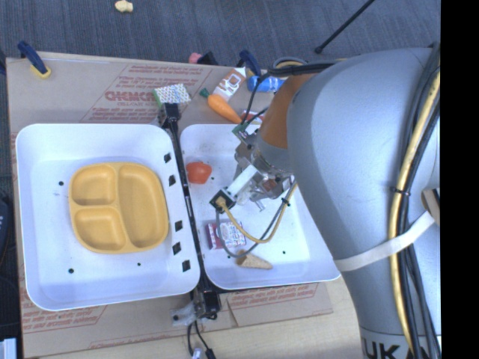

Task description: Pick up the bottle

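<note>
Here, cardboard (120, 96) reading "CHEMCO" is lying under both bins (45, 275); bottle (227, 86) is lying behind them; gripper (258, 185) is hovering over the right bin, jaws' state unclear.

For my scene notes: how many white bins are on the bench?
2. The left bin holds a yellow divided plate. The right bin lies beside it, partly covered by the arm, so small things in it may be hidden.

Glossy white plastic bins (45, 223); matt yellow plastic tray (118, 206); brown cardboard bench (112, 92).
</note>
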Tool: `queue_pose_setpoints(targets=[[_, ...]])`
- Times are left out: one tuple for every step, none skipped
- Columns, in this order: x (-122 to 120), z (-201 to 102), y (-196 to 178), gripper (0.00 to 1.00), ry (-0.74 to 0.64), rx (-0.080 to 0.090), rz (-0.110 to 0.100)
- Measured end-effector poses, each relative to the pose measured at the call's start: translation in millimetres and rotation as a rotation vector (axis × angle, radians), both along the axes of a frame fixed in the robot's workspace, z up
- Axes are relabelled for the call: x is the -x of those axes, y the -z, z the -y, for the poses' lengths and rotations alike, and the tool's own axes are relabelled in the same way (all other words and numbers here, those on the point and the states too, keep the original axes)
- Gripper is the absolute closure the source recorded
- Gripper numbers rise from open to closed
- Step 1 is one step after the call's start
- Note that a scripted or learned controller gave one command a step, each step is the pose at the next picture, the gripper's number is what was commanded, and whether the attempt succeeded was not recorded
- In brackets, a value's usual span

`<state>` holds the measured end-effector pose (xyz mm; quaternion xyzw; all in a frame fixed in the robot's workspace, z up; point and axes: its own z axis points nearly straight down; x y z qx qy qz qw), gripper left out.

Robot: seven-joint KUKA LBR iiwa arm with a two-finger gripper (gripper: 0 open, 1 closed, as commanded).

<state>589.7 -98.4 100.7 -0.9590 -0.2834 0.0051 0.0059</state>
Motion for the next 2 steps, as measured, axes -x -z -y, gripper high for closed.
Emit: queue_pose_setpoints(targets=[[-20,49,-152,1.00,0.024,0.007,0.011],[55,27,-134,1.00,0.242,0.007,0.005]])
